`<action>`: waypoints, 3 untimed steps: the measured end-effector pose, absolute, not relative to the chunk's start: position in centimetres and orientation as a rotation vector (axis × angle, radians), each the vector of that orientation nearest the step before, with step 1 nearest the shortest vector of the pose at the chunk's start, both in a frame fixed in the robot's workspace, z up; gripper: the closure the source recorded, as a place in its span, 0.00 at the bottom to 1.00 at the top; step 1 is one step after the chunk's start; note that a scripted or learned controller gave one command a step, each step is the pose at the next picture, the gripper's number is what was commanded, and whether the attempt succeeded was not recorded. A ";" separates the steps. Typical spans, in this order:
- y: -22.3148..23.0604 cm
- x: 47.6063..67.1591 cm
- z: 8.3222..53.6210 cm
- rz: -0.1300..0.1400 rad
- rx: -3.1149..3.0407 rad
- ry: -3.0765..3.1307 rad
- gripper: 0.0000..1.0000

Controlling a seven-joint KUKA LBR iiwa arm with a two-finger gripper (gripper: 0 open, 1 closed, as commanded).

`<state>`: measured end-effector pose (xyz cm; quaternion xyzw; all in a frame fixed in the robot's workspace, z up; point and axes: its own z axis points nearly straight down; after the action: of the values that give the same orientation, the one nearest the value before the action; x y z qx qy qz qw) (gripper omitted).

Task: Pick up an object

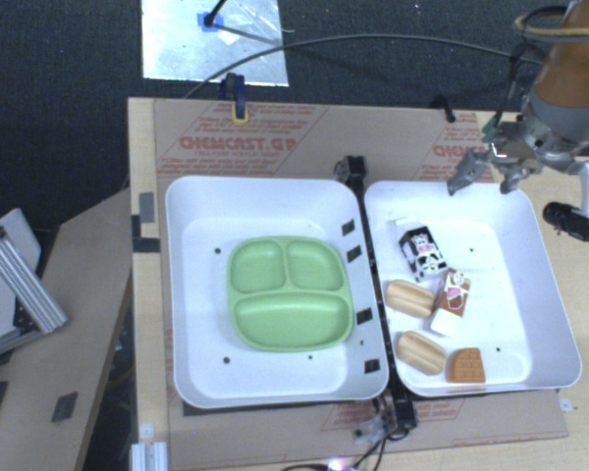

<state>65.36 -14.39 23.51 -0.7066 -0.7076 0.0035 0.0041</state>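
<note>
The right bin [530,263] holds a small black-and-white carton [422,251], a small red-and-white carton [453,300], two tan bread rolls [409,298] [420,351] and a square brown cracker [465,366]. My gripper [489,178] hangs above the far rim of the right bin, its two fingers spread apart with nothing between them. It is well behind and to the right of the black-and-white carton.
The left bin [191,263] holds a green divided plate [290,292]. Black clips line the seam between the bins [363,263]. A blue clamp [237,94] stands at the bench's far edge. A black fitting [569,222] sits right of the right bin.
</note>
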 end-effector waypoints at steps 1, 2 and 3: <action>-14.3 65.6 24.4 -0.001 -2.219 -2.226 0.00; -15.1 65.2 19.7 0.002 -2.220 -2.222 0.00; -14.8 65.2 15.5 0.001 -2.218 -2.224 0.00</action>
<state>65.22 -14.76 15.55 -0.7062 -0.7081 0.0004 0.0002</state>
